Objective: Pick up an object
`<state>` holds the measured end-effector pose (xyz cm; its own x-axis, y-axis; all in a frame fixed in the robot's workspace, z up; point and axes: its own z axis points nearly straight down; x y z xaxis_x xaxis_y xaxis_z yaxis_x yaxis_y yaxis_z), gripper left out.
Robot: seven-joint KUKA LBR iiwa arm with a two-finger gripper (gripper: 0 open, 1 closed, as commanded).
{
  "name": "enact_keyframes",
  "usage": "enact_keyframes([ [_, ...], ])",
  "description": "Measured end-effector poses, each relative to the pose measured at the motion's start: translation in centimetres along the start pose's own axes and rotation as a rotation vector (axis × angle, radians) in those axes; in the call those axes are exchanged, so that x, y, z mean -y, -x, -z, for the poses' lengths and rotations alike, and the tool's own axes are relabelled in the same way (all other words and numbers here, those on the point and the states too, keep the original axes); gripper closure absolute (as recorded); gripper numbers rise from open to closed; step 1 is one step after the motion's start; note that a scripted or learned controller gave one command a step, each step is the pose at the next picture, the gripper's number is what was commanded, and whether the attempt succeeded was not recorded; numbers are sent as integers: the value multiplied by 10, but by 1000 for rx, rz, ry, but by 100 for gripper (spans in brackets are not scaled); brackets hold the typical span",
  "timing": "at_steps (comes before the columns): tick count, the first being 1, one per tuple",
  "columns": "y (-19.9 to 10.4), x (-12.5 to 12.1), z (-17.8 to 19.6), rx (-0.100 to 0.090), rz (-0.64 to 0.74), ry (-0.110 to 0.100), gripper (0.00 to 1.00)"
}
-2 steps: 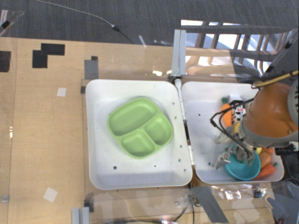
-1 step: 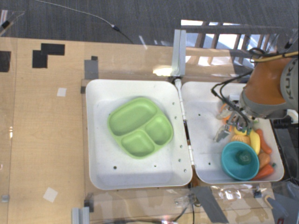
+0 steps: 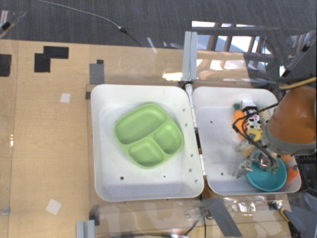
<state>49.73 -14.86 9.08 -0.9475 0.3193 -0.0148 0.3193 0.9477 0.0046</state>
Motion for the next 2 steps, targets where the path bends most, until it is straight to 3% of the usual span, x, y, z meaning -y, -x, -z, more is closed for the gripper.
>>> enact_keyframes([
  [1, -14, -29, 1, 7, 35, -3, 0],
  [2, 83, -55, -3, 1, 265, -1, 0],
])
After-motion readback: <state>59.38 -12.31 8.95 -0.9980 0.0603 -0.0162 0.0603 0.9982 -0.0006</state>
